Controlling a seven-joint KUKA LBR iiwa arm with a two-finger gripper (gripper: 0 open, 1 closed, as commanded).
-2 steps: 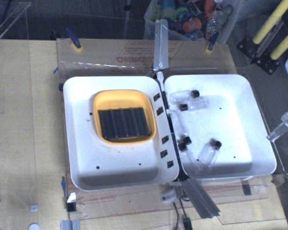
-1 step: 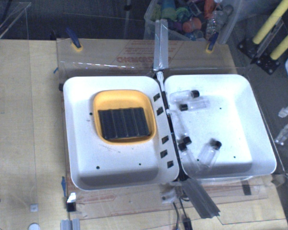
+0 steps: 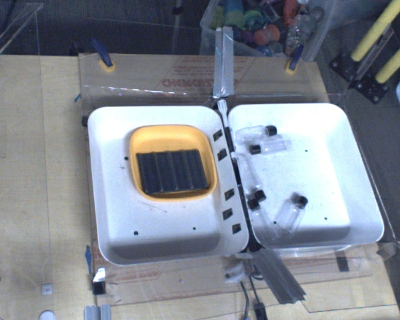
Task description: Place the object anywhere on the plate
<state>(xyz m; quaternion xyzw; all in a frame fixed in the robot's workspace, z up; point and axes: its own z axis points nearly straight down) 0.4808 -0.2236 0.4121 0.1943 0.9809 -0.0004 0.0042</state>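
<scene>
Glossy yellow plastic plate (image 3: 170,136) under a dark ribbed slab (image 3: 171,172); smooth white plastic bins (image 3: 107,179); clear vials (image 3: 288,212); matt wood-look tabletop (image 3: 33,179).

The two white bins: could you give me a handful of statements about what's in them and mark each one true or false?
1. The yellow plate lies in the left bin. True.
2. A dark ridged rectangle lies on the plate. True.
3. The clear vials lie on the plate. False: the vials with black caps are in the right bin, apart from the plate.
4. The right bin holds a single vial. False: several clear vials lie there, some close to the divider.
5. A tub of colourful items stands beyond the bins. True.
</scene>
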